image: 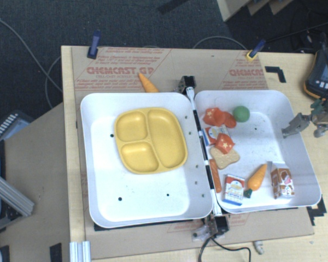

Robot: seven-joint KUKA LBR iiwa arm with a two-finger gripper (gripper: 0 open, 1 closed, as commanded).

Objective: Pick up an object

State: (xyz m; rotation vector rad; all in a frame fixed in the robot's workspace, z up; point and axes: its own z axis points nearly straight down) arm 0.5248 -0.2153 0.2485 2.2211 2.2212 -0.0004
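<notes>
We see the gripper point(296, 125) at the right bin's point(273, 100) right rim, a small grey metal shape; whether it is clenched or released we cannot tell. Inside that smooth white bin lie a round green ball point(241, 113), a tapered orange carrot point(256, 177), a toast-shaped slice point(224, 158) and two small printed cartons point(282, 183). The left bin point(98, 162) bears a glossy yellow divided plate point(151, 140)

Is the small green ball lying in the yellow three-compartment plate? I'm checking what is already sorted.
No, the small green ball lies in the right white bin, while the yellow three-compartment plate sits in the left white bin.
</notes>
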